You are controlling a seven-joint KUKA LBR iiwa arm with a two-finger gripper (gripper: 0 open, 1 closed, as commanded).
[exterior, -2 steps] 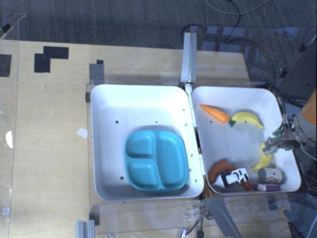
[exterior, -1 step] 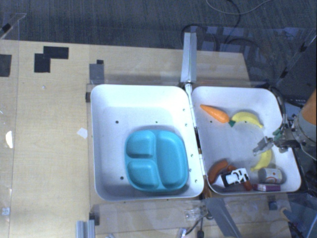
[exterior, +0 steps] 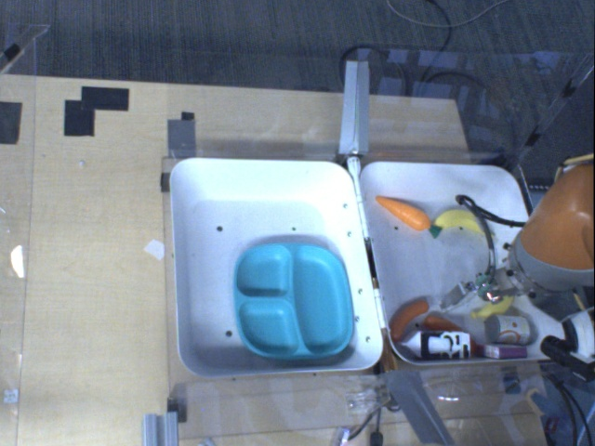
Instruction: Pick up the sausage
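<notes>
The sausage (exterior: 407, 316) is a reddish-brown oblong lying at the front left of the right bin (exterior: 418, 258), close to the divider. My gripper (exterior: 479, 292) hangs low over the same bin, to the right of the sausage and a short gap away from it. The grey arm with its orange band (exterior: 563, 226) comes in from the right and hides part of the bin's right side. Nothing can be made out in the gripper.
A carrot (exterior: 403, 212) and a yellow banana (exterior: 459, 220) lie at the back of the right bin. A dark bottle (exterior: 446, 346), a small can (exterior: 510, 328) and a purple item (exterior: 507, 350) crowd the front edge beside the sausage. The left bin (exterior: 204, 212) holds a blue divided plate (exterior: 293, 297).
</notes>
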